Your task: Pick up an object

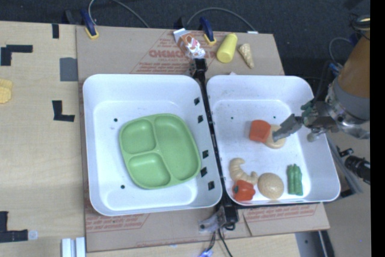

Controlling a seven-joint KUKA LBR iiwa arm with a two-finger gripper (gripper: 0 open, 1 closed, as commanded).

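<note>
the gripper [283,129] reaches in low over the right bin [264,86], its tip at a pale round piece [275,142] touching an orange-red block [260,130], likely the pick target; whether anything is pinched i cannot tell. along that bin's near wall lie a croissant-like piece [239,167], a red pepper toy [243,191], a tan potato shape [271,185] and a green vegetable [294,179]. the left bin [102,99] holds a green divided plate [159,150].
</note>
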